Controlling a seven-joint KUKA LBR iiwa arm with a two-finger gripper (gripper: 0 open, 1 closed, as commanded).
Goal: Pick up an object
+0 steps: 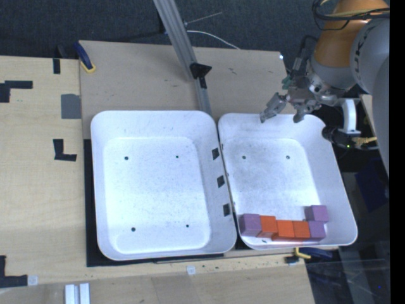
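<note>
Several small blocks lie in a row along the near edge of the right bin (329,163): a purple block (250,223) at the left, orange blocks (286,228) in the middle, and purple blocks (317,220) at the right. My gripper (282,111) hangs over the bin's far rim, well away from the blocks. Its two fingers (271,108) are spread apart with nothing between them.
The left bin (152,182) sits beside the right one, joined by dark clips along the shared rim. A slanted metal rail (180,37) rises behind the bins. A yellow-blue clamp (310,253) sits at the bench's front edge.
</note>
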